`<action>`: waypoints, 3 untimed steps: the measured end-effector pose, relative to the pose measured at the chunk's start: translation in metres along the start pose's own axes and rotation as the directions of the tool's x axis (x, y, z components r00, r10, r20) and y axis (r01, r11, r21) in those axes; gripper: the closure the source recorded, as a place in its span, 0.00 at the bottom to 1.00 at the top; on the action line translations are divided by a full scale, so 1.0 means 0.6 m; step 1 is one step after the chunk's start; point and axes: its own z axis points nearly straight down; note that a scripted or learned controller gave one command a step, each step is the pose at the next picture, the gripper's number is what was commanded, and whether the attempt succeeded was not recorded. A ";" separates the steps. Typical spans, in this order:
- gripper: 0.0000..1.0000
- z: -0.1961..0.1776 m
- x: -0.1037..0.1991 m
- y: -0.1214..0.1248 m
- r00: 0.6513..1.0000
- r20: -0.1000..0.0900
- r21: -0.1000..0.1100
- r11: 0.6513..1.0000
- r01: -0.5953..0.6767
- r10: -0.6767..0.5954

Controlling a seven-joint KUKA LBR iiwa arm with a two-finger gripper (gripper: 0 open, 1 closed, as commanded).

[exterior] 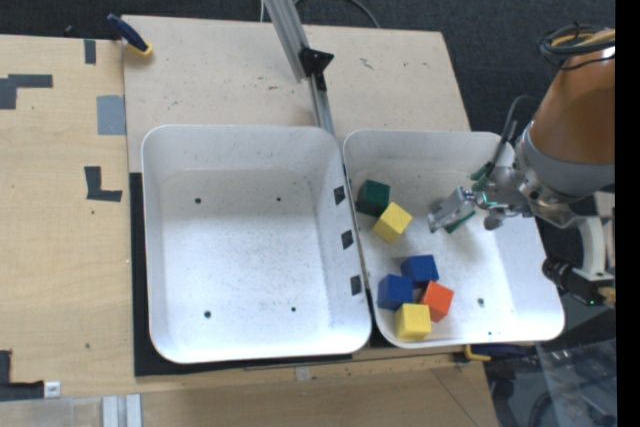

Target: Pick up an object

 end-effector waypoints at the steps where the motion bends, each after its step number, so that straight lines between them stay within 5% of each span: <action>1: 0.00 0.083 -0.015 0.000 1.000 0.000 0.005 1.000 -0.002 0.002; 3: 0.00 0.253 -0.013 -0.003 1.000 -0.006 0.002 1.000 -0.001 0.001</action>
